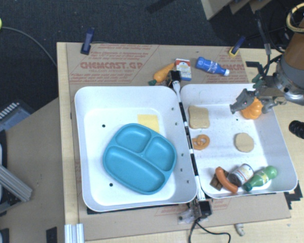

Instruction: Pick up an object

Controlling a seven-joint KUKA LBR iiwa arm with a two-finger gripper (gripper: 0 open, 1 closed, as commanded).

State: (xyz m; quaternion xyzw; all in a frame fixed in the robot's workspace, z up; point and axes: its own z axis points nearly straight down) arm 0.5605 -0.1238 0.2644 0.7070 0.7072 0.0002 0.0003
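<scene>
**White Right Bin: Near-to-Far Status**

Green bottle (260,178), can (242,174) and sausage (226,179) crowd the near edge. Open floor surrounds the round cookie (244,143). At the far-right wall, the gripper (247,101) touches an orange fruit (252,109); finger opening cannot be determined.

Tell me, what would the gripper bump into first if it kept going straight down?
Probably the orange object: the gripper sits right over it in the right bin. Depth is hard to judge from this slanted view.

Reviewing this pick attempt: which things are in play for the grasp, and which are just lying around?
In play:
gripper
round orange fruit, at the gripper in the right white bin

Lying about:
tan bread slice
orange pretzel ring
beige round cookie
green bottle
blue divided plate
yellow cheese slice
</scene>
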